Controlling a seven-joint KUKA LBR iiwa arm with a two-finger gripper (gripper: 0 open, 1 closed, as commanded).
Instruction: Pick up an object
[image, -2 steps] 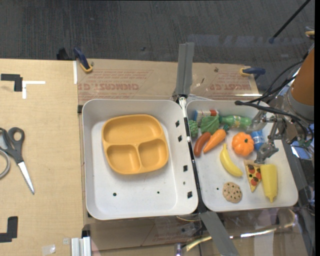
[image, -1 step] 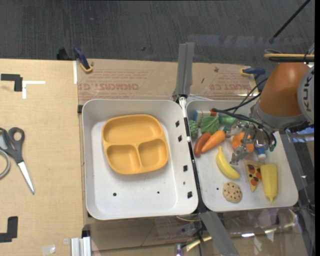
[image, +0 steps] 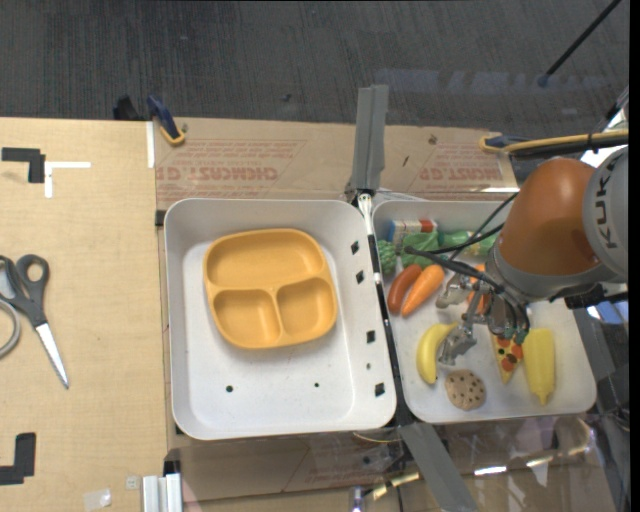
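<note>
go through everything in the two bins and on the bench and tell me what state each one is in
Plate: upright in left bin, compartments bare.
Carrots: lying side by side in right bin.
Banana: lying flat.
Cookie: flat near front wall.
Corn: lying flat.
Hand: low over right bin.
Scissors: partly open on bench.

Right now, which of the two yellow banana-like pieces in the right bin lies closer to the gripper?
The curved banana on the left, just beside the gripper, above the cookie. The straighter yellow piece lies further off, near the bin's right wall.
</note>
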